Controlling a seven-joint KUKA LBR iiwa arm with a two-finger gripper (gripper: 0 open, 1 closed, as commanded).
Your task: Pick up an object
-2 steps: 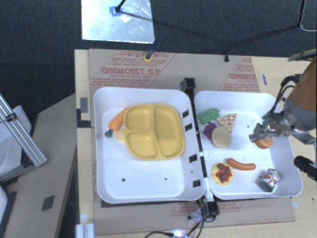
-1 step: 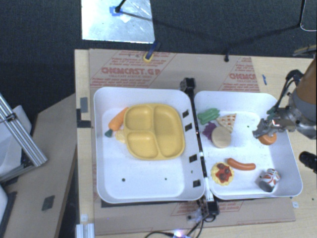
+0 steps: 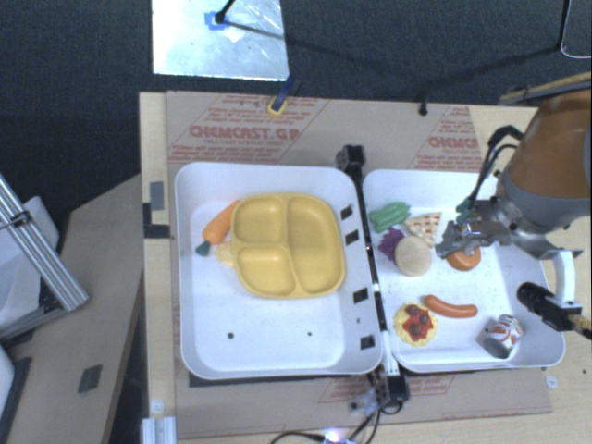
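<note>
Over right bin [image 3: 532, 345], gripper [image 3: 460, 241] sits above orange round toy [image 3: 465, 259]; grip state can't tell; crowding w/ bun [image 3: 413, 255] may cause miss.

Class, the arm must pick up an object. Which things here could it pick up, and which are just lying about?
Could be picked:
carrot
green toy
waffle slice
pale ball
orange piece under the gripper
sausage
pizza
can

Just lying about:
yellow tray
foil sheet
</note>
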